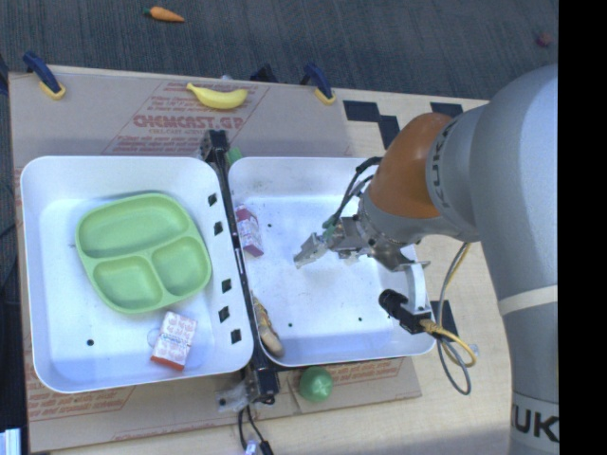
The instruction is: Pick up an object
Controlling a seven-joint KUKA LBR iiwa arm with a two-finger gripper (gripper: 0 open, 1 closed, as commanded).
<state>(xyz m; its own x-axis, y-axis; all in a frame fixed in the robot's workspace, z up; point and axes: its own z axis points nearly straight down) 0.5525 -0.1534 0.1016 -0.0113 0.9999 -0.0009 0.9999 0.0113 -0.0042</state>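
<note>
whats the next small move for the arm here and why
Probably shift the gripper toward the divider, over the small red-and-white packet in the right bin, then descend. The gripper sits mid-bin above bare floor, nothing under it, and that packet looks like the nearest object.

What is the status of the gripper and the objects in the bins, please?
Gripper over right bin, nothing between fingers. Nearest object: small red-and-white packet at the bin's left wall. Green divided tray and carton in left bin.
</note>
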